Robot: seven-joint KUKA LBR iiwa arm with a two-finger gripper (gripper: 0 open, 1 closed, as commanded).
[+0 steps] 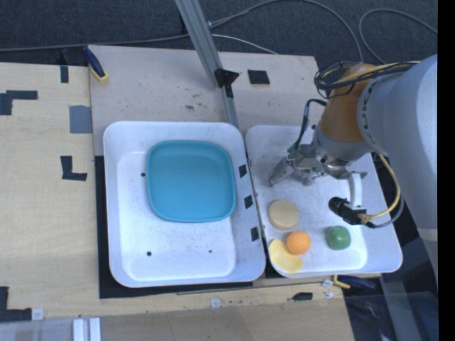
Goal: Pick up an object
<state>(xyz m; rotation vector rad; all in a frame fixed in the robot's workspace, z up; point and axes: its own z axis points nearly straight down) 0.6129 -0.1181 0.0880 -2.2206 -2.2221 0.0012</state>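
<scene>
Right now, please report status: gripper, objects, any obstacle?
Gripper over right bin, nothing between fingers. Beige disc, orange ball, green ball, yellow piece lie nearer the front. Blue plate in left bin.

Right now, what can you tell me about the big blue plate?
The blue plate is a light turquoise square with rounded corners and a slightly raised rim, smooth like plastic. It lies flat in the left white bin, towards the bin's back half, turned a little askew, and it looks bare. It touches only the bin floor. The small round things and the pincer are over in the other bin, apart from it.
</scene>
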